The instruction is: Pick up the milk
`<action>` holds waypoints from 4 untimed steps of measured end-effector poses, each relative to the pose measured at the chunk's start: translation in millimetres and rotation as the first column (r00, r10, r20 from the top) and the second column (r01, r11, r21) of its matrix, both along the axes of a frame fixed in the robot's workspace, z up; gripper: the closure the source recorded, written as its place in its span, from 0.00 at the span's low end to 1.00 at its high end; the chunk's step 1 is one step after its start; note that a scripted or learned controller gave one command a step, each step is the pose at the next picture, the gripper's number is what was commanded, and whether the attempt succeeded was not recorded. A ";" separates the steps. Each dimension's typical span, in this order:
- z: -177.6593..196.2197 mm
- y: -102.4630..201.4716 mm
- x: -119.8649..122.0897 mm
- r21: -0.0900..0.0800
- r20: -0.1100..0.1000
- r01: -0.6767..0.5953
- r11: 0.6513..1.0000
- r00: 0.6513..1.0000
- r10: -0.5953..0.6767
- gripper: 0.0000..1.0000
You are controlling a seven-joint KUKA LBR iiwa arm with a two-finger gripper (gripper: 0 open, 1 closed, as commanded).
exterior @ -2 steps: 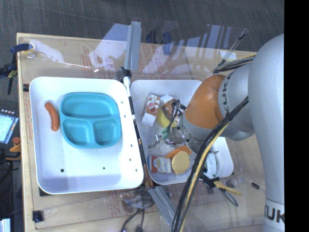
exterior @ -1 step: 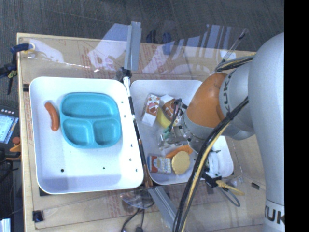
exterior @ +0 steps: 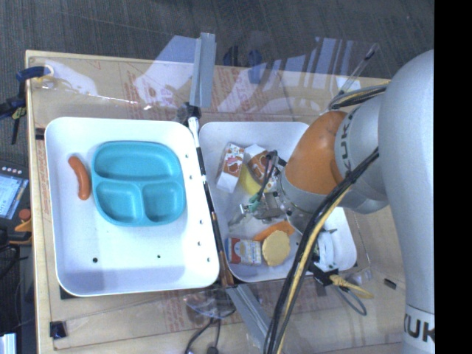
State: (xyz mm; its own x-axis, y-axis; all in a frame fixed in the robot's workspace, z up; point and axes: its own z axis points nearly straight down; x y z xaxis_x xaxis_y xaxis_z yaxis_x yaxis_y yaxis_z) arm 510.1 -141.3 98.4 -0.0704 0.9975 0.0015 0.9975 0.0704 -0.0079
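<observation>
In the right bin, a small white carton with red-brown print, which I take for the milk, lies at the far left. A second printed carton sits right beside it. My gripper hangs low over the middle of this bin, just nearer than the two cartons and a yellow item. The orange wrist band and grey arm cover the bin's right half. I see nothing clearly held.
A red-and-white packet and a round tan and orange item lie at the right bin's near edge. The left bin holds a blue divided tray and a sausage. Cables hang by the arm.
</observation>
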 end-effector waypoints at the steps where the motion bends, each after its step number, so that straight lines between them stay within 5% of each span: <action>1: 8.3 0.4 -0.9 0.000 -0.005 -0.006 1.000 1.000 0.006 1.00; 2: 8.4 0.4 -0.8 0.000 -0.004 -0.005 1.000 1.000 0.005 0.00; 3: 16.7 0.7 -1.4 -0.001 -0.008 -0.011 1.000 1.000 0.011 1.00; 4: 16.8 0.8 -1.3 -0.001 -0.007 -0.011 1.000 1.000 0.011 0.00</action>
